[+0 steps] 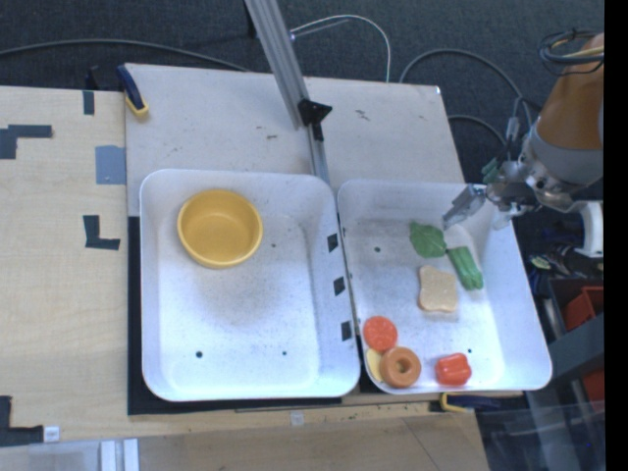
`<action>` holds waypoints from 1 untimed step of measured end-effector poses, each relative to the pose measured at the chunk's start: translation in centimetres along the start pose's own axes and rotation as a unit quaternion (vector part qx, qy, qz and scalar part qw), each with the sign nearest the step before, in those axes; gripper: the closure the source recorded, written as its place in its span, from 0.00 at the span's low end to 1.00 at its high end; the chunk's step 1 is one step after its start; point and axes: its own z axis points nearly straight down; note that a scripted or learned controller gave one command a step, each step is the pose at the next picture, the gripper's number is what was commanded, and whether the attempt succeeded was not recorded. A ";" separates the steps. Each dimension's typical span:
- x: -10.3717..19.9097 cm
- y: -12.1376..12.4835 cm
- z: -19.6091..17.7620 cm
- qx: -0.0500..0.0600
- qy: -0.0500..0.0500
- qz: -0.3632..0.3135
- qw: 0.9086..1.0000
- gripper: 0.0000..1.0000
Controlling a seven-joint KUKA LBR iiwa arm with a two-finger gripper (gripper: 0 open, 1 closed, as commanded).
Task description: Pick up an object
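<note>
**Gripper poised at the right bin's far rim, toys all lying loose**

The pickings lay in the right bin (pixel 510 292), and there was plenty on offer. A green leafy piece (pixel 426 238) sat nearest the action, up toward the far side of the bin, and just beside it, down and to the right, lay a longer green piece (pixel 465 267), tilted on a diagonal. Touching the lower end of that, a pale tan slice (pixel 439 289) lay flat. Down at the near edge the rest crowded together: a red-orange round (pixel 380 333), a brown ring-shaped doughnut (pixel 401 366) overlapping a yellow piece that peeked out on its left, and a small red object (pixel 452 368) a little apart to the right.

And the gripper (pixel 463 207)? It hung over the bin's far right corner, reaching in from the right, its tip pointing down and left toward the leafy piece but not touching it. Whether its fingers were apart or together could not be told from this angle; nothing was seen between them. Behind it, the arm's orange band (pixel 571 116) stood out well above the wrist.

Over in the left bin (pixel 157 341), a yellow bowl (pixel 220 227) sat upright and alone in the far left part. A grey pole (pixel 277 42) slanted across the bench (pixel 59 214) toward the seam between the bins.
</note>
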 end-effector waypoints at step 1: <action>0.0 0.0 0.0 0.000 0.000 0.000 1.000 0.00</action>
